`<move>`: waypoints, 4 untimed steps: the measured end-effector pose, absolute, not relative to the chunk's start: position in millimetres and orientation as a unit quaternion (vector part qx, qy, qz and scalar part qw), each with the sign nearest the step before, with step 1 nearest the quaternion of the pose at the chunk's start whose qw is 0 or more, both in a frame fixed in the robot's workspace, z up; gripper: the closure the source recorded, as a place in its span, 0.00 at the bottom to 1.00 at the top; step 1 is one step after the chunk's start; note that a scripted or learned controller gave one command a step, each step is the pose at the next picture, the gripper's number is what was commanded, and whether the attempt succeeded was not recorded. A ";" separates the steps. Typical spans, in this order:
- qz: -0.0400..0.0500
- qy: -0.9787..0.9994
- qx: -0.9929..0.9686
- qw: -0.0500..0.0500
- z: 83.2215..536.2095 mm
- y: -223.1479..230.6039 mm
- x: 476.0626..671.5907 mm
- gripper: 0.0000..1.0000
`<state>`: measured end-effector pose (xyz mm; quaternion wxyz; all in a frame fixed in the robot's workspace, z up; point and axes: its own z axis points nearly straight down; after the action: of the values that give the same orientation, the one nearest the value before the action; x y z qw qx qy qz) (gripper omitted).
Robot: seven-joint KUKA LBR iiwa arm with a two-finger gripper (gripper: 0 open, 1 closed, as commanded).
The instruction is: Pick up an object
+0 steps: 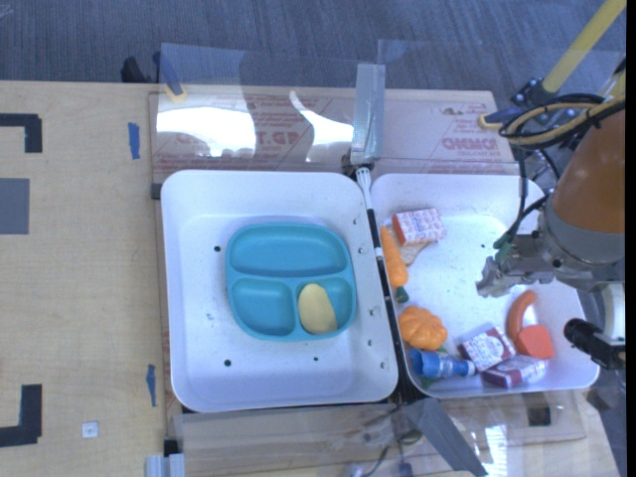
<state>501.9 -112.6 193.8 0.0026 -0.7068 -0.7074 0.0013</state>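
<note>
We count two white bins point(189, 296): left holds one blue tray point(288, 251) with one yellow item point(317, 308); gripper point(494, 278) over right bin, finger state unclear.

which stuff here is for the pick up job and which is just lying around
For the job: gripper over the right bin; its loose items: red-and-white box, orange fruit toy, red sausage, blue bottle, small red packet.

Just lying about: left bin, blue divided plate, yellow potato-like piece, blue tape.
</note>
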 end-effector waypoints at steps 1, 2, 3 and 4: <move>0.002 -0.707 -0.707 0.003 201.9 -112.8 502.9 1.00; 0.002 -0.707 -0.707 0.003 201.3 -112.9 502.7 0.00; 0.000 -0.723 -0.691 0.000 93.9 -171.7 508.4 0.00; -0.002 -0.775 -0.633 -0.005 87.5 -136.6 482.6 0.00</move>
<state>482.6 -136.6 87.5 -0.0053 -0.6325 -0.7745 -0.0017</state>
